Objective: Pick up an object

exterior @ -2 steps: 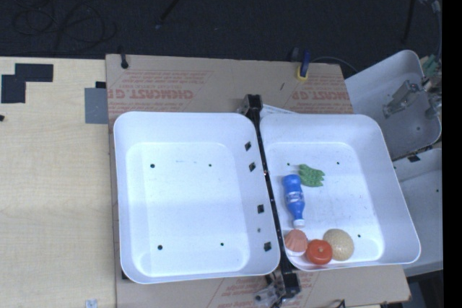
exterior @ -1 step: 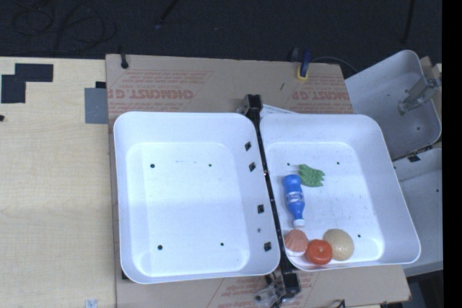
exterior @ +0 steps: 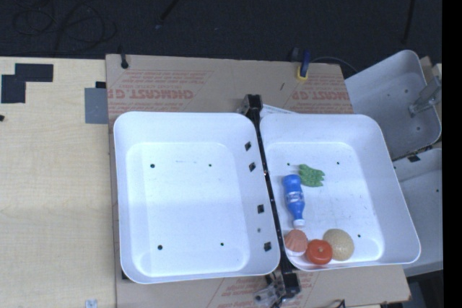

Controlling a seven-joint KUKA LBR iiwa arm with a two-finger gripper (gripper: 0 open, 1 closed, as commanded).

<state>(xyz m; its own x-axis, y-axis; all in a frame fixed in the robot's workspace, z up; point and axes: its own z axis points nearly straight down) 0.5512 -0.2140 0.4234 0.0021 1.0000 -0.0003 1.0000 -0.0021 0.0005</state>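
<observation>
Bins sit side by side on the counter [exterior: 58, 177]. We see the right bin [exterior: 375, 177] holding a blue bottle [exterior: 292, 198], green piece [exterior: 311, 174], and, at six o'clock, a pink ball [exterior: 295, 241], red ball [exterior: 319, 252] and beige ball [exterior: 339, 243]. We cannot tell the hand's state.

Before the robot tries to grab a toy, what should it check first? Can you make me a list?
1. Toys there to grab: ok. The right bin holds a blue bottle, a green piece, a red ball, a tan ball and a pinkish round thing.
2. Bottle has room around it: ok, it lies apart from the others.
3. Round toys have room: not ok, they crowd together in the near corner.
4. Toys away from the wall: not ok for the red ball, which sits at the rim.
5. Gripper ready: cannot tell.
</observation>
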